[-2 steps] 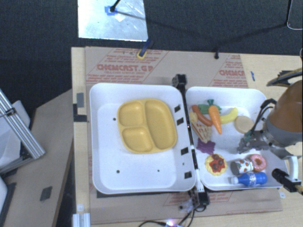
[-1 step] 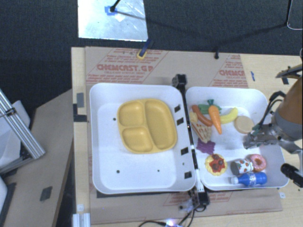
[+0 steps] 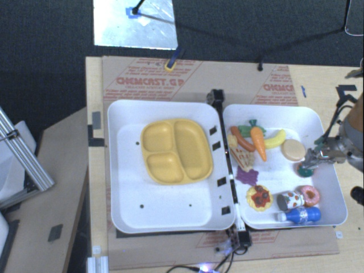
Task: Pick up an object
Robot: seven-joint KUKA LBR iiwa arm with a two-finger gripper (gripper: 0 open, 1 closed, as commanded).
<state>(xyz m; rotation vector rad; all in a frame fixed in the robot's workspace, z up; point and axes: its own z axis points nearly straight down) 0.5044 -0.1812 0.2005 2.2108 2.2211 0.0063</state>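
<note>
Gripper (image 3: 310, 165) low over right bin (image 3: 327, 131), beside round biscuit (image 3: 293, 150); finger state indiscernible; yellow tray (image 3: 175, 151) in left bin (image 3: 122, 152).

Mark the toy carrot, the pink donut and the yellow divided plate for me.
toy carrot (image 3: 259, 142), camera view, middle of its orange body.
pink donut (image 3: 310, 195), camera view, on its frosted ring.
yellow divided plate (image 3: 149, 136), camera view, floor of its upper left compartment.

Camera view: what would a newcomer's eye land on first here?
First the yellow tray, lying alone in the left bin. Next the heap of toy food in the right bin: a carrot, a banana, a donut, a blue bottle. The end effector reaches in over that bin's right side, near a tan disc.
</note>
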